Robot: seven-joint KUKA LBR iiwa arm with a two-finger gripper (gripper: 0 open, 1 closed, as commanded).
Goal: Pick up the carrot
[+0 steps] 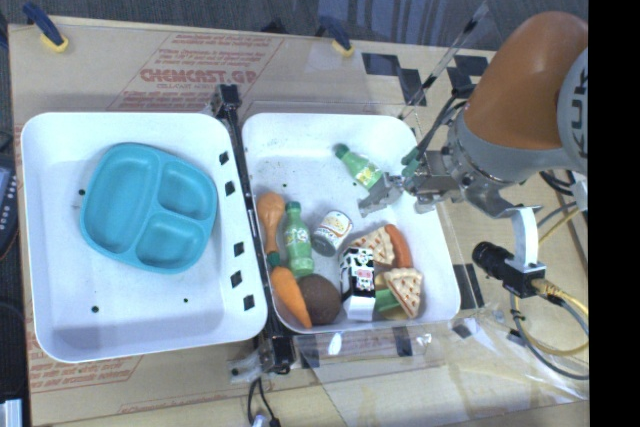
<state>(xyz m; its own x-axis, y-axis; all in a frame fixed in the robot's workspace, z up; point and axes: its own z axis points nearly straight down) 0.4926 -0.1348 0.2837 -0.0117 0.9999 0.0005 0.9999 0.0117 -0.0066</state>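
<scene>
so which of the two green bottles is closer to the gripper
The small green bottle lying alone near the right bin's back, just left of the gripper. The taller green bottle sits further left, among the carrots.

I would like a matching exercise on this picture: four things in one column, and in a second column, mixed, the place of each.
Things:
1. plate
2. carrot
3. small green bottle
4. claw

Places:
A. right bin, near its front left corner
B. over the right bin, toward its right side
C. left bin
D. right bin, far part, lying tilted

Pairs: 1-C, 2-A, 3-D, 4-B
</scene>
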